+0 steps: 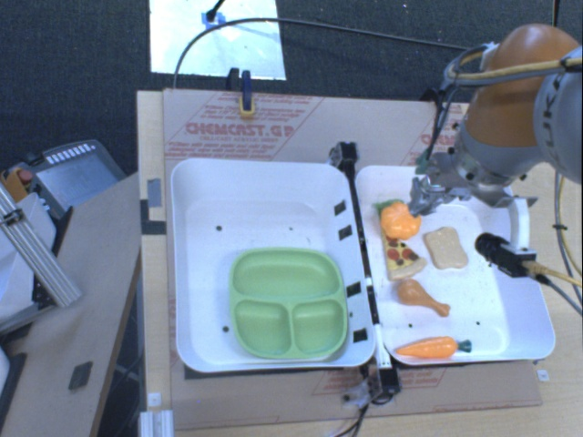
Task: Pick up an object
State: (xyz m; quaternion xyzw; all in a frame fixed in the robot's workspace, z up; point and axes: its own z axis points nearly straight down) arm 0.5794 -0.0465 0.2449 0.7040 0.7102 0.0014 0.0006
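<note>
The gripper (422,198) hangs low over the far left part of the right bin (519,330), its tip right at the top of the orange fruit (399,219). Whether it is released or clenched I cannot tell, and nothing shows the fruit lifted, so I judge the pick not yet made.

Taking the fruit as the landmark: the pizza slice (403,258) lies just on its near side, touching or almost so; the slice of bread (445,248) is near, to its right; the chicken leg (421,294) is farther toward the front; the carrot (430,346) lies against the front wall.

The fruit sits close to the divider between the bins, leaving little room on that side and more open floor rightward. The left bin (209,198) holds a green tray (288,300), well apart
</note>
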